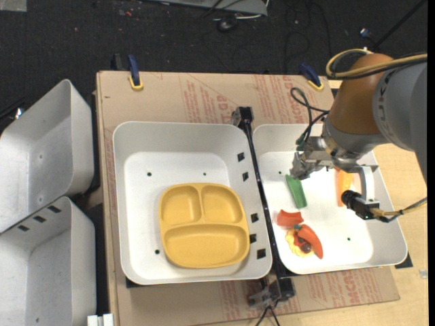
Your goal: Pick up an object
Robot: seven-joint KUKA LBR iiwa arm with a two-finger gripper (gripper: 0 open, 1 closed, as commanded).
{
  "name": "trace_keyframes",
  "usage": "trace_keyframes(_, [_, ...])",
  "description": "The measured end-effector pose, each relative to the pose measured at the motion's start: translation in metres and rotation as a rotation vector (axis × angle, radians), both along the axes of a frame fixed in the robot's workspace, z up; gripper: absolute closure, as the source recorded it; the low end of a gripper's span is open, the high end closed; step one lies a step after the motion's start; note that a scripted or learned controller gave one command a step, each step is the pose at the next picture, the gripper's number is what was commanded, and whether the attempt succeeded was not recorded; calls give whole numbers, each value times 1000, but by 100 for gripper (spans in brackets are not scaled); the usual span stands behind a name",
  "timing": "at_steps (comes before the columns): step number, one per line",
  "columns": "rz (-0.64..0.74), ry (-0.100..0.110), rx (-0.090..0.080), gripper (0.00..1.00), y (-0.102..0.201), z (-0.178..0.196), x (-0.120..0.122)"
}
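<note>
A yellow divided plate lies in the left bin. In the right bin a green stick lies tilted, with red pieces and a yellow scrap near the front wall and an orange piece further right. The arm bends down from the right, its gripper just above the green stick's far end (how far it is open, I cannot tell). Bins sit on a brown board; dark floor with cables beyond.
</note>
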State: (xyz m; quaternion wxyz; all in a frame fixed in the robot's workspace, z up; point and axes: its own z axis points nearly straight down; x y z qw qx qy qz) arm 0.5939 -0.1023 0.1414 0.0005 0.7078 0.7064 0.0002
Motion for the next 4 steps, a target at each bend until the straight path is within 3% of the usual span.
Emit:
trace_keyframes(1, [4, -5, -1, 100, -3, 63, 4])
trace_keyframes(2, [3, -2, 0, 100, -3, 73, 4])
trace_keyframes(4, [9, 0, 1, 100, 104, 76, 11])
